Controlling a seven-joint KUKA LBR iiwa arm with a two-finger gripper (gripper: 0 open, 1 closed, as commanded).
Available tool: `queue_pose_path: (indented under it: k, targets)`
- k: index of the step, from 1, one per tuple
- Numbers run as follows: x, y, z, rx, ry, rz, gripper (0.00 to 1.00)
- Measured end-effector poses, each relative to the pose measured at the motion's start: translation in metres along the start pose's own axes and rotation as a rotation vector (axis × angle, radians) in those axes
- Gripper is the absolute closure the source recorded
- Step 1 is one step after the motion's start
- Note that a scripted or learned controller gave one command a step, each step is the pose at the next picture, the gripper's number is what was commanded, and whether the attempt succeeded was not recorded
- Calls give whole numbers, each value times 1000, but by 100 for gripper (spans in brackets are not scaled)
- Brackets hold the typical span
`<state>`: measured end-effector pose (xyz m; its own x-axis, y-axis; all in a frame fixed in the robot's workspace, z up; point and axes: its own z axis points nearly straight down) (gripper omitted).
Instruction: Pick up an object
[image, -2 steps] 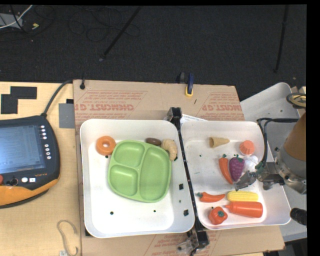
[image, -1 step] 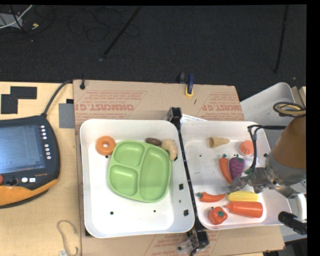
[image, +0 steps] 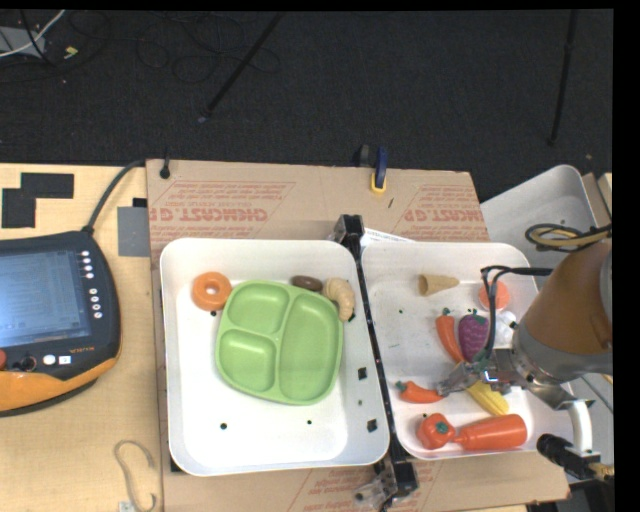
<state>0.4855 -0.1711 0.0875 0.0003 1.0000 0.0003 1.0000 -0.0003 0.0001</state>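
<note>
My gripper (image: 468, 378) is low in the right bin (image: 400, 265), reaching in from the right under the grey arm with its orange band (image: 568, 312). It hangs just over a yellow piece (image: 488, 400) and between a small red pepper (image: 418, 393) and a purple toy (image: 472, 333). An orange carrot (image: 447, 336) lies beside the purple toy. A red tomato (image: 434, 430) and a long orange-red piece (image: 491, 432) lie at the bin's near edge. A tan cone (image: 437, 284) rests near the far wall. Nothing visibly hangs from the gripper.
The left bin (image: 190, 420) holds a green divided plate (image: 280, 342), an orange ring (image: 211, 290), a brown piece (image: 307, 283) and a beige piece (image: 341, 297). A black divider (image: 367, 330) separates the bins. A pendant screen (image: 50, 315) lies far left.
</note>
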Motion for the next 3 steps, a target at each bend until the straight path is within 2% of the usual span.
queue_pose_path:
  k: [1, 2, 3]
  targets:
    - [-2, 0, -12, -1, -1, 7, 100]
    - [-8, -2, -54, -1, -1, 8, 100]
    - [-14, 4, -114, -4, -2, 0, 100]
